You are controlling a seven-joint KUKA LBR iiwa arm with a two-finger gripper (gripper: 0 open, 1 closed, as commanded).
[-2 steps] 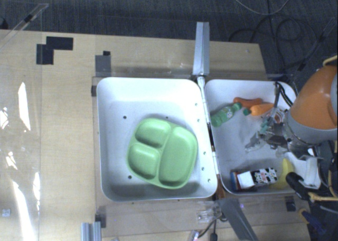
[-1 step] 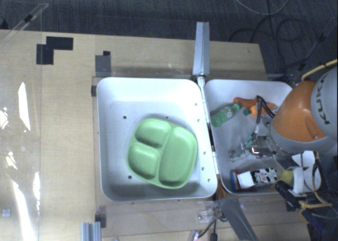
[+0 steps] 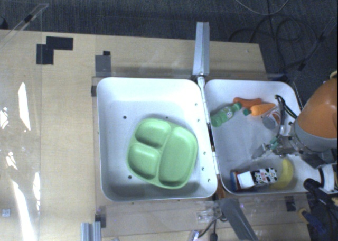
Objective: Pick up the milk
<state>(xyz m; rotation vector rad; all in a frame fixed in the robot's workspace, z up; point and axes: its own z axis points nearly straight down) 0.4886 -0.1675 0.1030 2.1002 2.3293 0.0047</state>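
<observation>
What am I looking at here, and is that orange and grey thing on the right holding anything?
One camera looks down at a slant on a bench with two shallow white bins. The orange and grey shape is a robot arm reaching in from the right; its gripper hangs over the right bin. I cannot tell whether it grips anything. That bin holds a green bottle, a carrot, a banana and a small milk carton lying near the front wall. The left bin holds a green divided plate. The arm is meant to pick up the milk.
</observation>
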